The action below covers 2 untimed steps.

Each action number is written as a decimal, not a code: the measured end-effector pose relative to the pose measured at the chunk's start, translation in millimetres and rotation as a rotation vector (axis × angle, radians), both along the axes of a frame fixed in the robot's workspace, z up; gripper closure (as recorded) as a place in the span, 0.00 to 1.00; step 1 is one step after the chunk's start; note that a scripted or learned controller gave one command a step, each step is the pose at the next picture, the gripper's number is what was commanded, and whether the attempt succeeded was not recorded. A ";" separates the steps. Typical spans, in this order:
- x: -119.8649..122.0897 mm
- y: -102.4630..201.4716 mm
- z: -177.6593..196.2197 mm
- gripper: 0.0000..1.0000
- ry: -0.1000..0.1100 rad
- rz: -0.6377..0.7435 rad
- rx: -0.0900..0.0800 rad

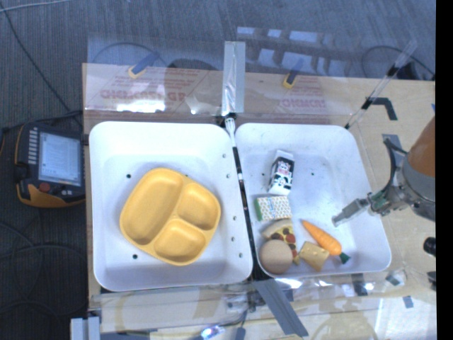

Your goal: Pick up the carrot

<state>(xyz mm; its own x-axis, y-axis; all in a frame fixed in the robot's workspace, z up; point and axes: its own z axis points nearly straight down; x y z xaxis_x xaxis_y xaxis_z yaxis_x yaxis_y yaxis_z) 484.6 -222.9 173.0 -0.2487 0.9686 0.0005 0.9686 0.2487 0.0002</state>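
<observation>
Orange and tapered, the carrot (322,236) lies at a slant in the right bin (354,151), near its front right corner, green stub end toward the front rim. Crowded just beside its left end sit a yellowish cheese-like wedge (313,254), a round tan ball (276,256) and a small pizza-slice toy (281,230); whether the wedge touches the carrot is hard to tell. Behind these lie a green-patterned packet (273,207) and a small black-and-white milk carton (282,173). Over the right rim the gripper (345,214) hangs near the carrot, up and to its right, apart from it, with nothing visibly in it; its fingers blur together, so open or shut cannot be made out. Most of the arm is cut off at the edge. A yellow divided plate (170,214) sits in the left bin (113,261).
</observation>
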 end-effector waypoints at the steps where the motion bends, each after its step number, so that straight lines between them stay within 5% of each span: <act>1: 2.2 57.9 -82.6 0.00 -0.009 0.144 -0.006; 2: 5.6 59.6 -70.7 1.00 -0.018 0.146 -0.005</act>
<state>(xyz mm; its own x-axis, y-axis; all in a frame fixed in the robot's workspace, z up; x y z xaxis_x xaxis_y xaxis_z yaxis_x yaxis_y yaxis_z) 490.2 -163.3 102.3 -0.3865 0.9222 -0.0101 0.9221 0.3867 0.0154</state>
